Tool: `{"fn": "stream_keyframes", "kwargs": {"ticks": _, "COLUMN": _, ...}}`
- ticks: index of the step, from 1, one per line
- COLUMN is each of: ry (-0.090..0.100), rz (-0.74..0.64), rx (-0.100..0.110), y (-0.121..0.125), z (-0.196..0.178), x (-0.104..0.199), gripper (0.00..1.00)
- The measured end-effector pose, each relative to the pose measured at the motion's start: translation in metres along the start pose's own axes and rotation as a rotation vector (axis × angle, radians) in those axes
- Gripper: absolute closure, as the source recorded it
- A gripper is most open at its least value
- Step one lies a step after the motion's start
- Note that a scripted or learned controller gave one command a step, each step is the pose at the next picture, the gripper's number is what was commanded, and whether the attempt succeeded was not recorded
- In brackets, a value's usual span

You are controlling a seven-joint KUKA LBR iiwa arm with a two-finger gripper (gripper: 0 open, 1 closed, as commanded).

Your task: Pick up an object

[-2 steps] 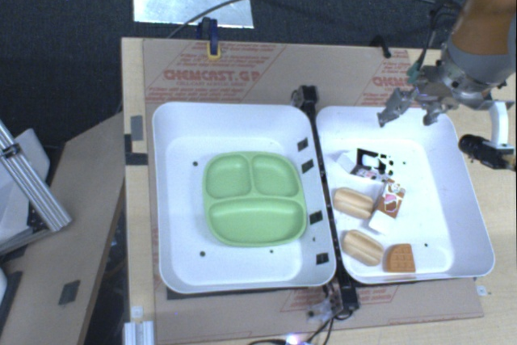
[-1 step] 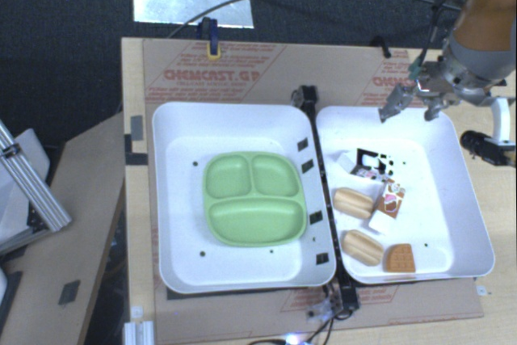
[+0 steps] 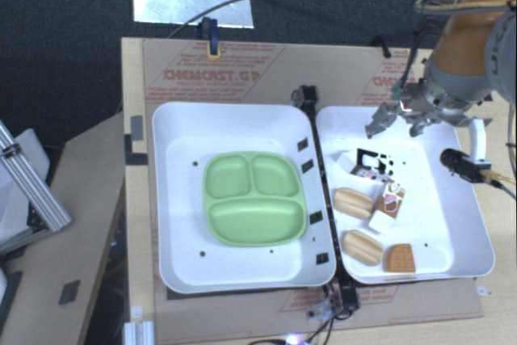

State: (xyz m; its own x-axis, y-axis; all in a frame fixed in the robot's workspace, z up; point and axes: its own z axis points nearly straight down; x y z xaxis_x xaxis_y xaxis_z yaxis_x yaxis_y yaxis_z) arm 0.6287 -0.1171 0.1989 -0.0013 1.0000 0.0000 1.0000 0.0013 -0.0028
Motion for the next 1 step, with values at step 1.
{"fn": "stream_keyframes", "kwargs": {"ticks": 1, "ry": 0.000, "rz": 0.001, "rx": -0.001, "y": -0.0052, "z": 0.0466, "x": -0.0069, "gripper": 0.00}}
